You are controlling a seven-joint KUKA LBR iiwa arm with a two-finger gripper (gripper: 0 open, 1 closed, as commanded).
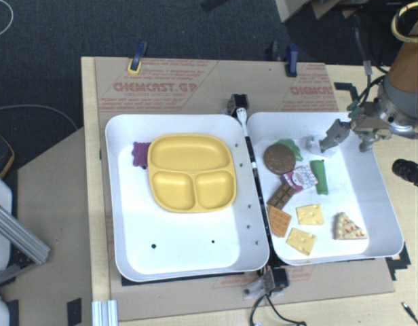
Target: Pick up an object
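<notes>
The grey arm (402, 107) wears an orange band, with seemingly dark cables near its wrist.

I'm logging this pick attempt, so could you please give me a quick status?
Gripper over right bin's far edge, nothing visibly held. Toy food in that bin: cookie, cheese slices, pizza slice. Yellow divided tray in left bin.

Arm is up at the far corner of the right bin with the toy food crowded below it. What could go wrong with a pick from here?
1. The brown cookie, wrapped candy, green stick and chocolate bar lie packed together, so a descent there may nudge neighbours or catch two.
2. The gripper hangs near the right bin far wall; a short reach could clip the rim.
</notes>
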